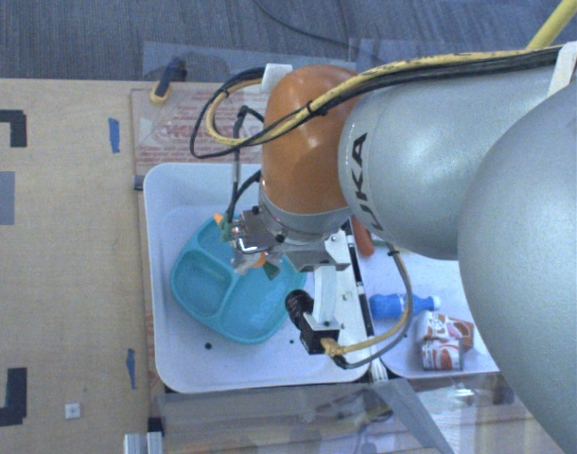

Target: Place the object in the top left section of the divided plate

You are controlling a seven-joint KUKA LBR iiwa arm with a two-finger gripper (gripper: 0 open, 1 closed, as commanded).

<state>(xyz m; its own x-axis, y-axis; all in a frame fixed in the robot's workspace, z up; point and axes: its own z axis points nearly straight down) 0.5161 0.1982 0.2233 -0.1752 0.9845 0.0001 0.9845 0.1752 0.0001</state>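
Claw (253, 246) hovering over plate (213, 291), at its 1 o'clock rim; grip state impossible to tell. Small orange bit (270, 270) showing beneath, possibly object.

Wooden bench (61, 282), two white bins (166, 216) side by side, blue tape (113, 135)

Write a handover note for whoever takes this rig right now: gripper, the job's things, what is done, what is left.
Gripper: low over the plate's upper right part, in the left bin; the wrist hides the fingers, so a grasp is unconfirmed.
Plate: blue, divided, the visible sections bare. A small orange bit shows at the wrist's edge; I cannot tell what it is.
Right bin: blue bottle and red-white packet.
Done: no placement visible.
Left: confirm the object, set it in the top left section.
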